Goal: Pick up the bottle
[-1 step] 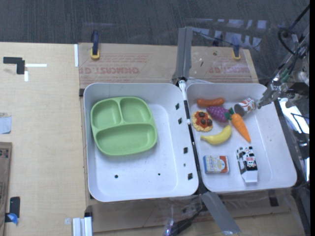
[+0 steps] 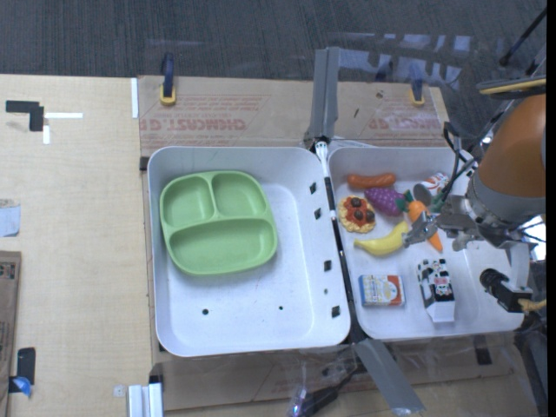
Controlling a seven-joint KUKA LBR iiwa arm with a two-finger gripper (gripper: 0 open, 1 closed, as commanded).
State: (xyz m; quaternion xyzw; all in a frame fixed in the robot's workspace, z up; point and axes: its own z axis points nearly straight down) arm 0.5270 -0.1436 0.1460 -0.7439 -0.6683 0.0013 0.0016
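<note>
Claw (image 2: pixel 423 230) beside banana (image 2: pixel 383 241), amid clutter

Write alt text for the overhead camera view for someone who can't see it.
A grey and orange robot arm reaches from the right over the right white bin, its gripper above toy food: banana, grapes, hot dog and two small cartons. The left bin holds a green divided plate.

A green 3-compartment plastic plate (image 2: pixel 218 221) is lying in the left white bin (image 2: pixel 174 320). In the right white bin (image 2: pixel 382 324), a yellow toy banana (image 2: pixel 382 242) is sitting far of a small carton (image 2: pixel 381 290), left of a cow-patterned milk carton (image 2: pixel 436 290).
</note>
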